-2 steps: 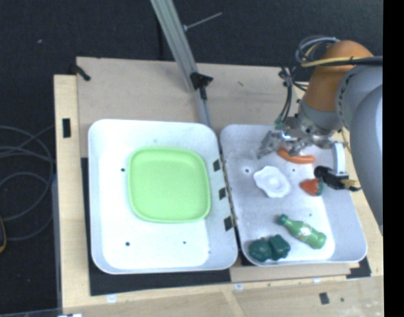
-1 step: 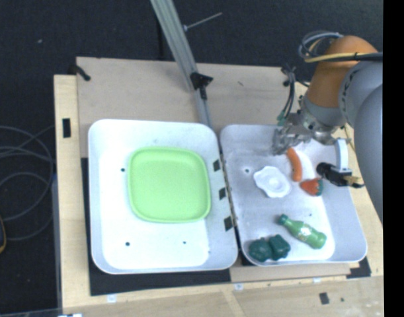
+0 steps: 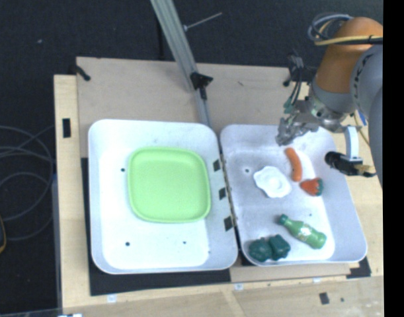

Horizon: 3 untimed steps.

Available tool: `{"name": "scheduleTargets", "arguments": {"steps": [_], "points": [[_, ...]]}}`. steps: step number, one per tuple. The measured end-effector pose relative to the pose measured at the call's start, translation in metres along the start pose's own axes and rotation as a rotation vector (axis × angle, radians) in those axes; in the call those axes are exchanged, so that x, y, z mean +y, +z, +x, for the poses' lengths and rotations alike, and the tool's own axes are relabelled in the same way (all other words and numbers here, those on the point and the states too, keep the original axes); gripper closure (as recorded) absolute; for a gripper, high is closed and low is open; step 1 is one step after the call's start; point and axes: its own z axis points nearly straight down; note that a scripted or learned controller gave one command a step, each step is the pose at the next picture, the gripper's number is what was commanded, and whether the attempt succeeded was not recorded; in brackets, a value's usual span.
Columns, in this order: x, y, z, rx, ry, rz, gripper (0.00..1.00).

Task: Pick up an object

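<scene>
My gripper [image 3: 285,136] hangs over the far part of the right bin [image 3: 248,147], just up and left of an orange sausage [image 3: 294,164]; nothing shows between its fingers. A white fried-egg shape [image 3: 272,181] lies in the bin's middle. To its right sits a red strawberry [image 3: 312,186]. A green bottle [image 3: 302,232] lies near the front, and a dark green lump [image 3: 268,248] rests at the front left corner.
A light green plate [image 3: 168,184] lies in the left bin [image 3: 109,150]. A grey metal pole [image 3: 175,35] slants up from between the bins at the back. Brown bench board surrounds both bins.
</scene>
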Motion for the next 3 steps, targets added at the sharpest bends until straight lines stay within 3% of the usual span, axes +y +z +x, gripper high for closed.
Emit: {"name": "scheduleTargets", "arguments": {"steps": [1, 2, 3], "points": [[0.005, -0.057, 0.008, 0.0, 0.0, 0.0, 1.0], [0.005, -0.074, 0.008, 0.001, 0.0, 0.003, 1.0], [-0.025, -0.081, 0.053, 0.001, -0.002, 0.003, 1.0]]}}
